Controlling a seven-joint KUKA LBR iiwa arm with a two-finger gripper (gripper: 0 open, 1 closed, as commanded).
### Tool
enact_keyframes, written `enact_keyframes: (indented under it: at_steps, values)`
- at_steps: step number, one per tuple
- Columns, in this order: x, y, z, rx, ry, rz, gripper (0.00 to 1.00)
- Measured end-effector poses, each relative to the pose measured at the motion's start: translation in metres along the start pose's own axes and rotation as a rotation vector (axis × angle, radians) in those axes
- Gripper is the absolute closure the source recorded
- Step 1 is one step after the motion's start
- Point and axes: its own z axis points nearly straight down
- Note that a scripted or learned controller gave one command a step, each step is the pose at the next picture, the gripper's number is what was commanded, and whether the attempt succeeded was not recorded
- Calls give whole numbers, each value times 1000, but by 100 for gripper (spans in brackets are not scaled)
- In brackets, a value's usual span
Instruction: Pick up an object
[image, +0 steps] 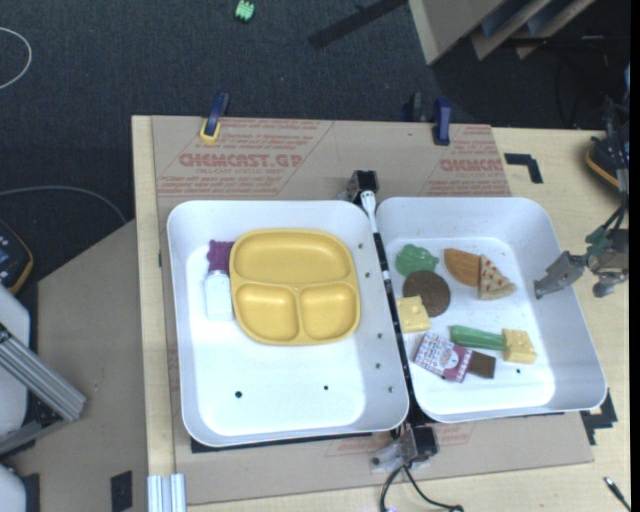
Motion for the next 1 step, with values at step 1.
enact_keyframes:
  at_steps: [1]
  values:
    - [1,2,-6,-13,-3,-4,0]
